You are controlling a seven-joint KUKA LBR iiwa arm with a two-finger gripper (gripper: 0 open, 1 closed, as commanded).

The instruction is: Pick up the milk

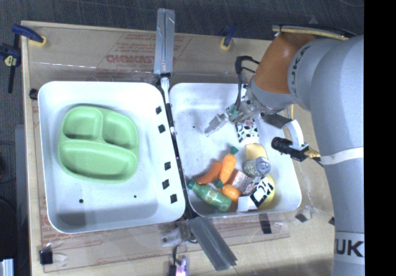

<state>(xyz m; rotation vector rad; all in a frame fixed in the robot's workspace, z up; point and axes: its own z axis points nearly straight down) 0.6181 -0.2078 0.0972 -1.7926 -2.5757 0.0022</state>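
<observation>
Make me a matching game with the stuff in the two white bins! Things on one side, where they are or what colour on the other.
Things:
1. green tray
2. carrot
3. green bottle
4. milk

Clues:
A. orange with a green top
B. lying by the near edge of the right bin
C. alone in the left bin
D. black-and-white spotted, right beside the gripper

Pairs: 1-C, 2-A, 3-B, 4-D

A robot lab: wooden bench (74,231) clamped at its edges, 2 white bins (55,207), carpet floor.
</observation>
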